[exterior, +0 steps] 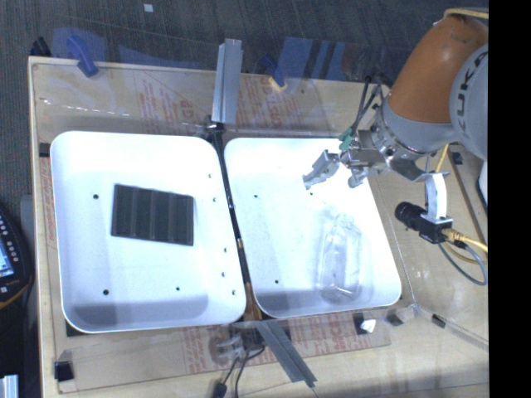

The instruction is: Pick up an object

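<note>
A dark ribbed rectangular pad (153, 214) lies flat in the left bin (75, 160). A clear plastic bottle (338, 258) lies in the right bin (274, 160), toward its front right corner. My gripper (338, 171) hovers over the back right part of the right bin, above and behind the bottle, apart from it. Its two fingers stand spread, with nothing between them.
A grey metal bar (226, 81) stands behind the gap between the bins. Blue clamps (79, 50) sit along the bench's back edge. A metal bracket (278, 351) lies at the front of the bins.
</note>
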{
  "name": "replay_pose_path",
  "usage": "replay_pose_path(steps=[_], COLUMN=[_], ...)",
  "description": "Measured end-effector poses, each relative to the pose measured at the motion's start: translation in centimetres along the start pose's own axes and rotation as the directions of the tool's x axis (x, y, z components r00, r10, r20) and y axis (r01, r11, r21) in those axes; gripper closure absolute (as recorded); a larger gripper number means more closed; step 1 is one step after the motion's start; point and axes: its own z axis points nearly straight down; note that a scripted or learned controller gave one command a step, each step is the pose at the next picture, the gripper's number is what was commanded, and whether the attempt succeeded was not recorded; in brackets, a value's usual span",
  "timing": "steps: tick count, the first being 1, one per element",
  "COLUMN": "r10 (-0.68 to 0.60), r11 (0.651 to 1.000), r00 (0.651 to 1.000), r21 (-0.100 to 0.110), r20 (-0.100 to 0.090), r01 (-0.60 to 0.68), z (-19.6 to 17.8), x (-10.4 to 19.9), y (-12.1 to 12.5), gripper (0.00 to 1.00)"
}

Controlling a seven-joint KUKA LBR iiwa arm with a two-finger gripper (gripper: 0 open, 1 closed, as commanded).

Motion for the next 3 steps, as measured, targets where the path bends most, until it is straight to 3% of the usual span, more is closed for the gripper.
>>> replay_pose_path(steps=[1,2,3], r10=[0.105,0.095,0.165], r11=[0.994,0.996,0.986], r00=[0.994,0.996,0.986], r21=[-0.002,-0.001,0.000], r20=[0.001,0.000,-0.001], r01=[-0.105,-0.095,-0.165], z=[1.5,0.5,2.3], x=[-4.0,-3.8,4.8], y=[8.2,8.3,9.1], gripper=[0.00,1.00,1.00])
